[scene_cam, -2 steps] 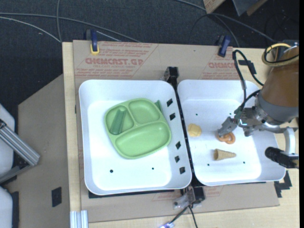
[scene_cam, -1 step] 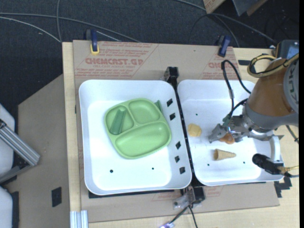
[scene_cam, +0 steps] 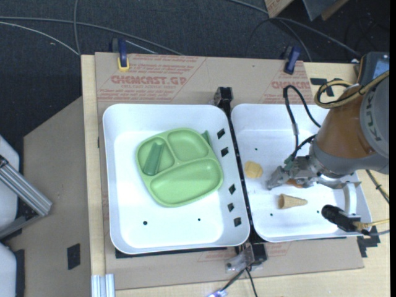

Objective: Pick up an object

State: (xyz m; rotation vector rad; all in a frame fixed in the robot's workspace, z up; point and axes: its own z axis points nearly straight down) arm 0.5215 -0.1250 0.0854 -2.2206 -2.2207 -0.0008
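Two shallow white bins sit side by side on a bench covered with a printed cardboard sheet [scene_cam: 185, 73], which a blue clamp [scene_cam: 123, 53] pins at its far edge, most likely so that it does not slide. The left bin [scene_cam: 111, 166] holds a pale green divided plate [scene_cam: 185, 181], and a darker green stick-like piece [scene_cam: 153, 158] lies in the plate's small left compartment; the other compartments look bare. The right bin [scene_cam: 272, 113] holds two small things well apart from the plate: a yellowish chunk [scene_cam: 252, 169] near the wall that the bins share, and a tan cone [scene_cam: 291, 201] lying on its side nearer the front, its tip pointing toward the arm. The grey and orange arm [scene_cam: 346, 135] reaches in from the right and bends down over this bin, bringing the gripper [scene_cam: 276, 179] low between the two pieces, just beside the chunk and just above the cone in the view. That placement suggests one of these two loose pieces is the thing meant to be picked up, since both lie free on the open floor and are easier to reach than anything cradled in the plate. Nothing can be seen caught in the gripper, and whether it is spread or pressed together cannot be told at this slant. The pick therefore looks not yet made, and a small error in aim could nudge either piece away rather than grasp it.
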